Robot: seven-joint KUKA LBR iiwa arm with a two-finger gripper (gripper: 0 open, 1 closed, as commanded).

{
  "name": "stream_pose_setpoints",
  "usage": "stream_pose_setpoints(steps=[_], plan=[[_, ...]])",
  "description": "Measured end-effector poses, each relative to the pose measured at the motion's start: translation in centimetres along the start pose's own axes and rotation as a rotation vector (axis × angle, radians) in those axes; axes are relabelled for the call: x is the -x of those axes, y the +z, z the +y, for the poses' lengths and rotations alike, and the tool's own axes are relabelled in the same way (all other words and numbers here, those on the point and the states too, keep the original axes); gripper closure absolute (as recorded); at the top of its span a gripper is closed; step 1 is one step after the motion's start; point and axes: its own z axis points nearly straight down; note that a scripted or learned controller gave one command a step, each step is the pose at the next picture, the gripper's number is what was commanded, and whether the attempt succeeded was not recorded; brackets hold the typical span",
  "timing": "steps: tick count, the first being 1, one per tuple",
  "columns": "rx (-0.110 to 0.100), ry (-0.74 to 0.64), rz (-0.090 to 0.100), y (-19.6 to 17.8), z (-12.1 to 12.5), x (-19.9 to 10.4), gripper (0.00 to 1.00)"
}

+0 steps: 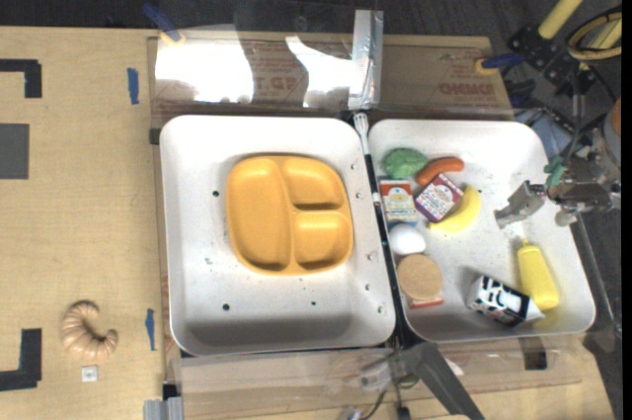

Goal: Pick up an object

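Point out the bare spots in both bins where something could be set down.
Left bin: bare floor rings the yellow divided plate, widest below it. Right bin: a bare patch between the banana, the yellow bottle and the black-and-white carton. Crowded along its left wall, from the green item to the cookie.

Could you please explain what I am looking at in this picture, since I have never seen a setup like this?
This is one photo from a camera fixed above a bench, looking down at a slant. Two shallow white bins sit side by side. The left bin holds a yellow divided plate. The right bin holds toy food: a yellow bottle, a banana, a white egg, a round cookie, a black-and-white carton and small boxes. The metal part at the right edge is the robot arm's gripper, hovering over the right bin. Nothing sits between its fingers. A croissant lies on the bench outside the bins.
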Motion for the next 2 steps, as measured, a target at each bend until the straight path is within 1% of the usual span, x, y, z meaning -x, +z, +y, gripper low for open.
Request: stream_pose_setpoints(steps=[1, 2], plan=[[-0.005, 0.314, 0.001, 14.4, 5.8, 1.3, 0.0], [0.001, 0.58, 0.0, 13.8, 7.8, 2.2, 0.0]])
